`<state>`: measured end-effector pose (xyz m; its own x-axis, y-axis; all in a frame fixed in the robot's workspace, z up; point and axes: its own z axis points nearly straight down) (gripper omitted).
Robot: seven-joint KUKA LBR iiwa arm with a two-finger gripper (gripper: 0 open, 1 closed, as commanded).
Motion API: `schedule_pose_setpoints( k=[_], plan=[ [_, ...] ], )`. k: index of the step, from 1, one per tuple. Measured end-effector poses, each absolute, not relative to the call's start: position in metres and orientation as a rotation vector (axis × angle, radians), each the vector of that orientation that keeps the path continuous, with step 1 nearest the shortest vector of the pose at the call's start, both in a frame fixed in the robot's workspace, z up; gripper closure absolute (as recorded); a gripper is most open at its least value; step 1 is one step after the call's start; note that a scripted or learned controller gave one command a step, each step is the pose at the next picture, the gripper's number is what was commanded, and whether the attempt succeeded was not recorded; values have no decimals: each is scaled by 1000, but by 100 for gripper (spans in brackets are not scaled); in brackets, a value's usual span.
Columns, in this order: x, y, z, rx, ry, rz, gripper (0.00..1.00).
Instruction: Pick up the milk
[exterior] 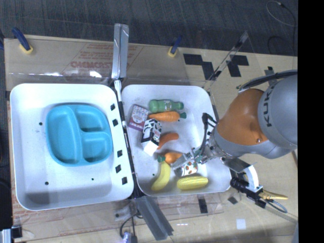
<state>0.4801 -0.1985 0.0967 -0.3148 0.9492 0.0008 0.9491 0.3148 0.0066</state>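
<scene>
The milk point(151, 132), a small carton with black and white cow patches, lies in the middle of the right bin point(198, 96). It rests beside a maroon carton point(136, 116) and below a carrot point(164, 117). My gripper point(195, 157) hangs low over the bin's lower right part. It is to the right of the milk and apart from it, just above a small white, red and green packet point(188, 168). The grey arm with its orange band point(242, 125) comes in from the right behind it.
The right bin also holds a green bottle point(165, 106), an orange vegetable point(169, 137), a second carrot point(172, 157), a banana point(162, 177) and a yellow piece point(192, 183). In the left bin point(25, 135) lies a blue divided tray point(80, 133).
</scene>
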Motion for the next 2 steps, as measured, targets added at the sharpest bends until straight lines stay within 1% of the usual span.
schedule_pose_setpoints(
  k=[1,2],
  plan=[
    [481,-198,107,1829,2549,8,100],
    [477,-182,198,1650,2673,0,100]
  ],
)
